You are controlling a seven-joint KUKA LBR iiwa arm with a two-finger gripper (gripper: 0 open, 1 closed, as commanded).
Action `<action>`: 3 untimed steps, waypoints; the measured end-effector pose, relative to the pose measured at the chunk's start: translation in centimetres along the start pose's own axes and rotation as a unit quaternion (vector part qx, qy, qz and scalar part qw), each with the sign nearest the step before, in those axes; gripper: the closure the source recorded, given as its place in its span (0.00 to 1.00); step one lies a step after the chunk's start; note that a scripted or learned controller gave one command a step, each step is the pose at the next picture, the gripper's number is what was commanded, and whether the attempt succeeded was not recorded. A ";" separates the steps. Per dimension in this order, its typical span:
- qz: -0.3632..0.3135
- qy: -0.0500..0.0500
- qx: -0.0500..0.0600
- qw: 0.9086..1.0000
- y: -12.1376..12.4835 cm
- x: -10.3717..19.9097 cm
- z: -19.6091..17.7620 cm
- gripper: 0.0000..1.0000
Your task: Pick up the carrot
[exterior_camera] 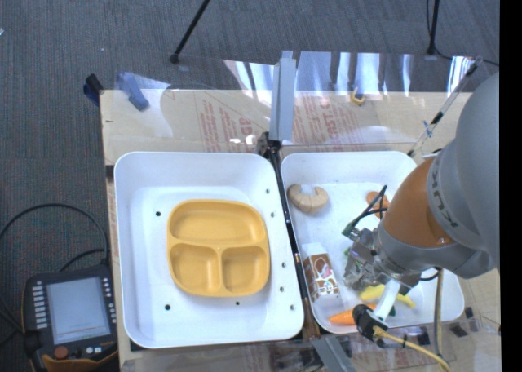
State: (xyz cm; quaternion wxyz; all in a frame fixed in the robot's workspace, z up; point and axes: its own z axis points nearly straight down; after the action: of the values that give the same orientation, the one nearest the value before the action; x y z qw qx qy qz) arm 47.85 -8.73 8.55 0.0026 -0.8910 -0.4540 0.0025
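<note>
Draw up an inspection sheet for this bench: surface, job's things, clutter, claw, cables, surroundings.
Surface: left bin and right bin side by side on a cardboard-topped bench.
Job's things: carrot lying at the right bin's near edge.
Clutter: yellow tray in the left bin; roll, carton and yellow item in the right bin; orange item partly hidden by the arm.
Claw: claw low over the right bin, between carton and yellow item.
Cables: black cable on the floor, left.
Surroundings: pendant lower left; tripod leg on carpet.
</note>
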 end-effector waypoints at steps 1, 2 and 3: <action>0.052 0.000 0.001 0.999 -0.5 0.0 0.0 1.00; 0.108 0.001 -0.001 0.994 -0.6 0.2 0.0 1.00; 0.219 0.001 -0.001 0.976 -0.7 0.3 0.0 1.00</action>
State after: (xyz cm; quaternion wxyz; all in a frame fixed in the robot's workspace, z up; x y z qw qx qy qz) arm 47.48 -8.14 8.59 0.0010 -0.9689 -0.2474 0.0018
